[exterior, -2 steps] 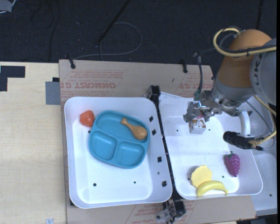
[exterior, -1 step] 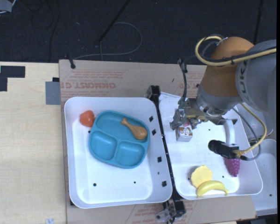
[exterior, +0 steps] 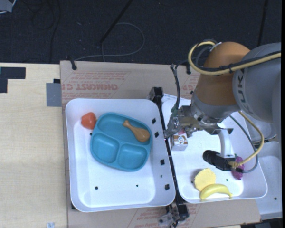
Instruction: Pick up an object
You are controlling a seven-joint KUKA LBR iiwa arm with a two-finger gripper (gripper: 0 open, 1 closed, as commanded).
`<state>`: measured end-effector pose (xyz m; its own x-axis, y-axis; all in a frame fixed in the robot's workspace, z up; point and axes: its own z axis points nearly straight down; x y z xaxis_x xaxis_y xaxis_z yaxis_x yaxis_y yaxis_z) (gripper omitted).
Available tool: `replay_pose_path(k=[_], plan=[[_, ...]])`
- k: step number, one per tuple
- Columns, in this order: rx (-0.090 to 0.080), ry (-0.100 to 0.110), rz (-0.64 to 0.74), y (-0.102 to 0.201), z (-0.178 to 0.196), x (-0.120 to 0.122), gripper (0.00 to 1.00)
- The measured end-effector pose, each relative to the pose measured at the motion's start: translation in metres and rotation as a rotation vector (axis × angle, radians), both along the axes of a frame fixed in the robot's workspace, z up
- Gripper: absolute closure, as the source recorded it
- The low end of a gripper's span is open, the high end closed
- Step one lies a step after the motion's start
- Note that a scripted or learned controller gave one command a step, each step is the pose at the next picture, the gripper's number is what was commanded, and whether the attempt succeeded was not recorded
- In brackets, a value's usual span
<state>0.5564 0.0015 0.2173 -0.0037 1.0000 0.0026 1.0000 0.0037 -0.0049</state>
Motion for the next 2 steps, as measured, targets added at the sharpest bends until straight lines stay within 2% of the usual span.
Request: replay_pose_path(k=[2], plan=[[-0.001, 0.003, 0.000, 0.096, -0.010, -0.051, 1.00]])
